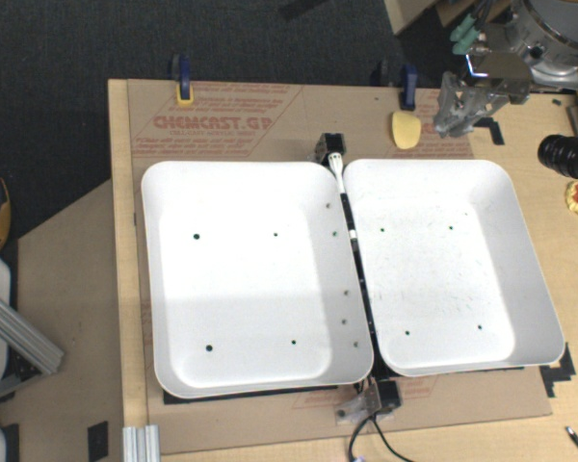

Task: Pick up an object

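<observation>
A small pale yellow object (406,129) lies on the brown board just behind the far left corner of the right bin (520,258), outside both bins. My gripper (457,115) hangs over the board right beside it, a little to its right and above the right bin's far rim. The yellow object sits beside the gripper, not inside it. The left bin (164,258) lies farther off to the left.
Two blue clamps (182,73) (409,85) hold the board's far edge. A black clip (329,146) sits where the bins meet at the back. A black round thing (563,154) and a small orange-red item (576,198) lie at the bench's right edge.
</observation>
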